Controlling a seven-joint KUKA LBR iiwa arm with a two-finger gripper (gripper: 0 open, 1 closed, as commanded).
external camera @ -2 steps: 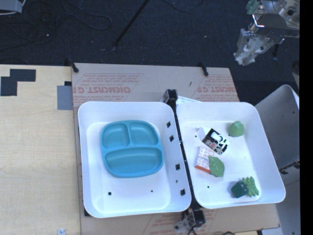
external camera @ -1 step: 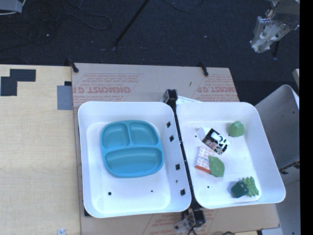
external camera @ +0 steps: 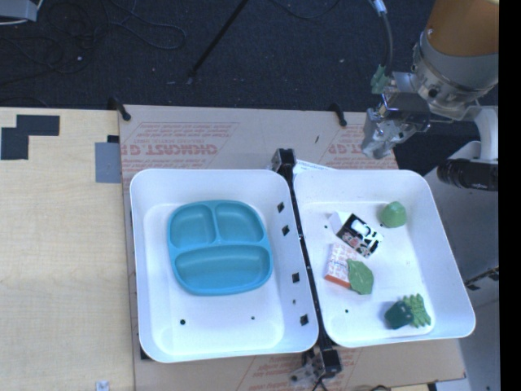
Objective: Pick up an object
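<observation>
- Where the right bin (external camera: 440, 218) holds the loose things, five of them lie on its floor, none between any fingers
- Landmark is the black divider (external camera: 295, 251) that joins the two bins; all places below are told from it
- Nearest the divider lies a red and white packet (external camera: 338, 263), just right of it at mid-length
- A green leaf-shaped piece (external camera: 360, 277) overlaps the packet's right edge, touching it
- A black and white card (external camera: 359, 235) sits just above the packet, tilted, a little further from the divider
- A pale green round lump (external camera: 394, 214) rests further right, toward the bin's far side, apart from the card
- A dark green toy (external camera: 407, 312) with a lighter spiky edge lies furthest from the divider, near the bin's near right corner
- Left of the divider, the left bin (external camera: 155, 316) carries a blue plate (external camera: 220, 247) with three compartments
- The gripper (external camera: 381, 137) hangs above the bench beyond the right bin's far rim, right of the divider's far end, well apart from every object; whether its fingers are spread or pressed together I cannot tell
</observation>
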